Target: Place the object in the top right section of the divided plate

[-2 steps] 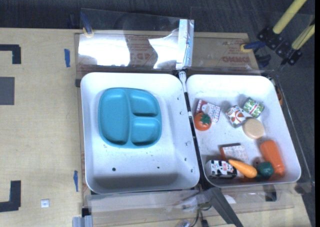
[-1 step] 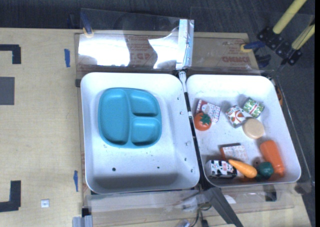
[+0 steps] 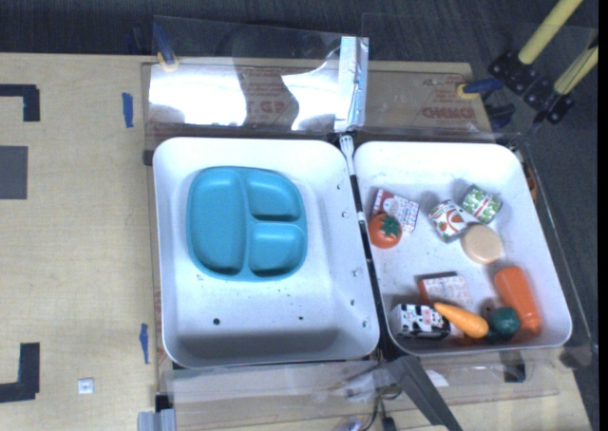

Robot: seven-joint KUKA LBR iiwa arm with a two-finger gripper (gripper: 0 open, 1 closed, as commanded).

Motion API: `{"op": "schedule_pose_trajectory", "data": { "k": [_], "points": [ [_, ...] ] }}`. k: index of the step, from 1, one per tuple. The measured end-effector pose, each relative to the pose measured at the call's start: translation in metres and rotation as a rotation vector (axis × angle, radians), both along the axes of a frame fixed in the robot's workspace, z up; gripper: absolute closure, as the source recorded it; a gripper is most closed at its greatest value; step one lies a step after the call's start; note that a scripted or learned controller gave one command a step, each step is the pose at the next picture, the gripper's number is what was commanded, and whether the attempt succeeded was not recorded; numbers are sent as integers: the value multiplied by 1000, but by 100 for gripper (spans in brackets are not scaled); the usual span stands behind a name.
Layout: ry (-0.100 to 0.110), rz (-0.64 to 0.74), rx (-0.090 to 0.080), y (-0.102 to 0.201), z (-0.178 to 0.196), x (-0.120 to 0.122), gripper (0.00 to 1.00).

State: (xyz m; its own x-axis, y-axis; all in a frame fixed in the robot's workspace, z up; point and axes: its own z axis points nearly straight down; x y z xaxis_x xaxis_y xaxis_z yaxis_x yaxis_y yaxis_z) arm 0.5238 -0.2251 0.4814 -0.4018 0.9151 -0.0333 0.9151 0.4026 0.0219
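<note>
Wooden bench [image 3: 76, 230], left bin [image 3: 256, 325] holding blue divided plate [image 3: 247, 222], right bin [image 3: 541, 230] holding toy foods [image 3: 456, 268]

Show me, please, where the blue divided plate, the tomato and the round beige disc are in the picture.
blue divided plate [image 3: 220, 230]: camera view, floor of its large left section, in the left bin.
tomato [image 3: 385, 231]: camera view, middle of its orange-red body, in the right bin.
round beige disc [image 3: 483, 244]: camera view, centre of its top face.

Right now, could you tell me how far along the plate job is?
Nothing looks done: the blue divided plate in the left bin holds nothing in any section. Nothing is in hand. The toy foods, such as the carrot, lie in the right bin; picking and placing remain.
</note>
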Motion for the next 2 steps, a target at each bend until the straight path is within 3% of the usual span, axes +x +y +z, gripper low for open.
{"op": "schedule_pose_trajectory", "data": {
  "k": [2],
  "points": [
    [-14, 2, -9, -1, 23, 3, 100]
  ]
}}
